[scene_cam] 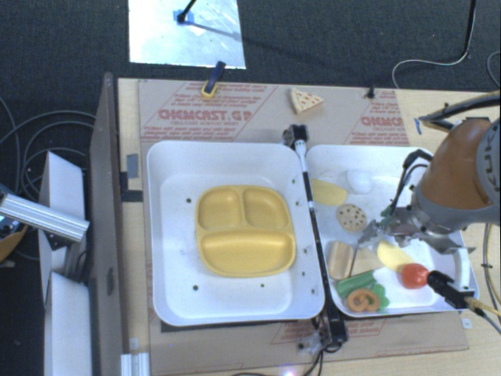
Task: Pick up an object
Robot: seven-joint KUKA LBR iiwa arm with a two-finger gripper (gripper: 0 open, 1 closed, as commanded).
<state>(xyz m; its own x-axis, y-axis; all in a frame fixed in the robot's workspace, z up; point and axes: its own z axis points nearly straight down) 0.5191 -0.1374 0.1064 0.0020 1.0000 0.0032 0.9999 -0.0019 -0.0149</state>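
grey arm over right bin, tool above toy food, its grip state unclear, yellow tray in left bin

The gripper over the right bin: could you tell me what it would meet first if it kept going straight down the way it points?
Probably the yellow banana-like piece lying just under the gripper in the right bin; the red tomato sits beside it. Depth is hard to judge from this slanted view.

The bench, brown board with red lettering, carries two white bins: the left bin mid-frame, the right bin beside it. A pizza-slice toy lies near its upper edge.
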